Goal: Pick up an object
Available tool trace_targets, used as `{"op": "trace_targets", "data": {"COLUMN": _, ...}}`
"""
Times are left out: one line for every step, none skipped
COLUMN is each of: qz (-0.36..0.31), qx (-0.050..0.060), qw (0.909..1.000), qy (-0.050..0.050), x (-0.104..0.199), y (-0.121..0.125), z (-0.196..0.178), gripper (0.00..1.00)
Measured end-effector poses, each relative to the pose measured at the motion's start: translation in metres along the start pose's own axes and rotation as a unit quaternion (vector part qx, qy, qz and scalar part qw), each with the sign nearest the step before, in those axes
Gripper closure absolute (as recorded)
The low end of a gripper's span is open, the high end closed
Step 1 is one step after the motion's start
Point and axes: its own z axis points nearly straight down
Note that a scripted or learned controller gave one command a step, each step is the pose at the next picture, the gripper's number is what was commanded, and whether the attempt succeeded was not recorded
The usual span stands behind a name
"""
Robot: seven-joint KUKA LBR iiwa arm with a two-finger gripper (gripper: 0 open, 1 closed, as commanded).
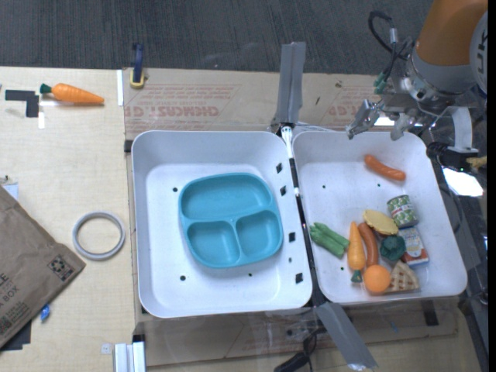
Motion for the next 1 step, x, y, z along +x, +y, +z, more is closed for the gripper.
{"op": "trace_targets", "data": {"qz": 0.101, "qx": 0.000, "qw": 0.9949, "qy": -0.001, "x": 0.0594, "y": 0.0122, "z": -0.0835, "gripper": 0.00}}
